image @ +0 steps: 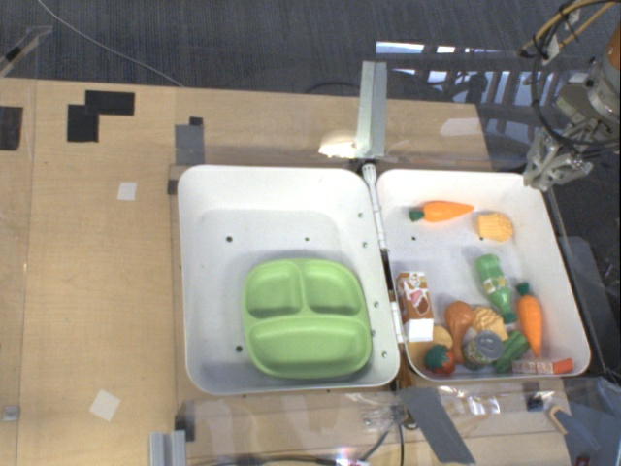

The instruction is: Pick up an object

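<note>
The two-finger gripper (555, 166) hangs above the far right corner of the right-hand shallow white bin (561, 250), holding nothing, and whether it is spread or closed I cannot tell at this size. Nothing is picked yet, so the step in hand is choosing a target and coming down on it cleanly. The best candidates are probably the two that lie apart from the rest near the bin's far end: the orange plastic carrot with a green stub (441, 212) and the small yellow corn-like piece (495, 226) just beside it. A descent onto the carrot across its narrow width looks the surest. The near end is harder: a green bottle (494, 282), a second orange carrot (530, 321), a brown-and-white carton (415, 299), a round grey tin (479, 349) and small red and green pieces lie crowded and touching, so fingers there may catch on neighbours. The left-hand white bin (204, 260) bears a light green divided plastic tray (307, 318), well apart from the arm. The bin wall near the gripper could obstruct a low approach.
</note>
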